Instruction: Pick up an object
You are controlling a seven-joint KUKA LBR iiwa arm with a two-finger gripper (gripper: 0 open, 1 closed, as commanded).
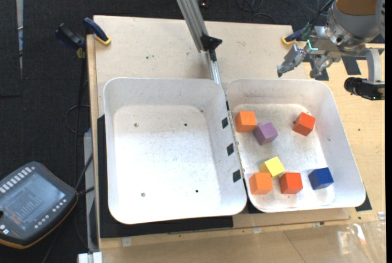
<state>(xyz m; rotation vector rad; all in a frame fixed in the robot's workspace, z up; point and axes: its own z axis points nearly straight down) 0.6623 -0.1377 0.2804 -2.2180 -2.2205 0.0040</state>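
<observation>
The arm (grey, orange-banded) reaches in from the right, its tool [304, 65] open.

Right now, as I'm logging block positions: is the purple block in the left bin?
No, the purple block lies in the right bin, beside an orange block.

six blocks [274, 165], two white bins [122, 206]

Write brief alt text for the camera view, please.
A grey robot arm's claw hangs open above the far edge of the right bin, which contains seven coloured cubes. The left bin sits beside it.
</observation>
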